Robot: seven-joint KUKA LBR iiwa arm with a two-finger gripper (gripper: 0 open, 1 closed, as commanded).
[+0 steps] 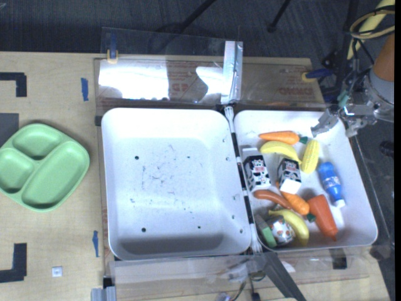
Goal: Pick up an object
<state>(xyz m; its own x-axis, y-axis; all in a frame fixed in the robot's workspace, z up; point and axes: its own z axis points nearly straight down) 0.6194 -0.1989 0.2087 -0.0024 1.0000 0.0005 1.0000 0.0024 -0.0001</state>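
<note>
Jaws [334, 121] spread, empty, upper right of frame; corn cob [310, 155] light, stiff: pinch across middle.

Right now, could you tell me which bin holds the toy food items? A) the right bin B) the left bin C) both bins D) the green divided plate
A: the corn cob, bananas and carrots all lie in the right bin, while the left bin shows bare white floor.

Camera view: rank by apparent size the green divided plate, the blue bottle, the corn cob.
1. Green divided plastic plate, by far the largest.
2. Blue plastic bottle.
3. Yellow corn cob, close to the bottle in length, so that order is unsure.
</note>
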